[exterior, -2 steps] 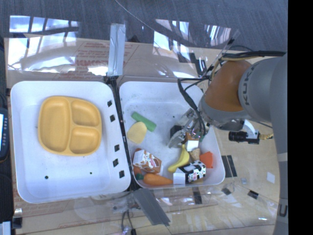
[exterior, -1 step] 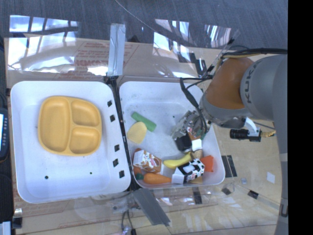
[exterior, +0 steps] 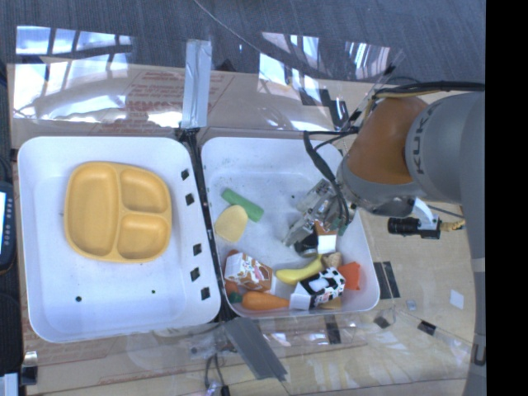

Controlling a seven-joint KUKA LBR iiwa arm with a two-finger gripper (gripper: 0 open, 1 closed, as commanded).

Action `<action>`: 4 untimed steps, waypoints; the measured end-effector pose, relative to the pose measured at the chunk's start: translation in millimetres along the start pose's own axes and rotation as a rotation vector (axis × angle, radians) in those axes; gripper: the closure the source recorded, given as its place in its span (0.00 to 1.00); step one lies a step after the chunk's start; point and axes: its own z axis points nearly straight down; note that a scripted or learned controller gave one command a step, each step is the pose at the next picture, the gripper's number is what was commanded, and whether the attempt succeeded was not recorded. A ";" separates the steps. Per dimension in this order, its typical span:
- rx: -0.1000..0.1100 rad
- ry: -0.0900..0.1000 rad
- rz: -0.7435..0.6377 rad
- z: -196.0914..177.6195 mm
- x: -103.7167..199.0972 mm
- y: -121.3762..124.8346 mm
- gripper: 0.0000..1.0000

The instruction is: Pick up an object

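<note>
Gripper hangs low in the right white bin above the curved yellow plastic banana — poised to grab; claw state indiscernible.

Dark grey carpet covers the floor. Brown cardboard lies under a clear sheet that reflects bright window light.

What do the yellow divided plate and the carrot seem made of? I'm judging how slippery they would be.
Yellow divided plate: probably moulded plastic, with a smooth, even colour, rounded compartment ridges and a soft sheen. Carrot: looks like toy plastic or rubber, uniformly orange and smooth; the picture leaves open which.
</note>
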 end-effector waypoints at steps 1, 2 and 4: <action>0.001 0.005 0.020 12.3 62.4 17.7 0.00; 0.002 -0.002 -0.404 -59.9 -24.8 11.2 0.00; -0.006 -0.028 -0.250 -2.8 -9.5 -0.6 0.00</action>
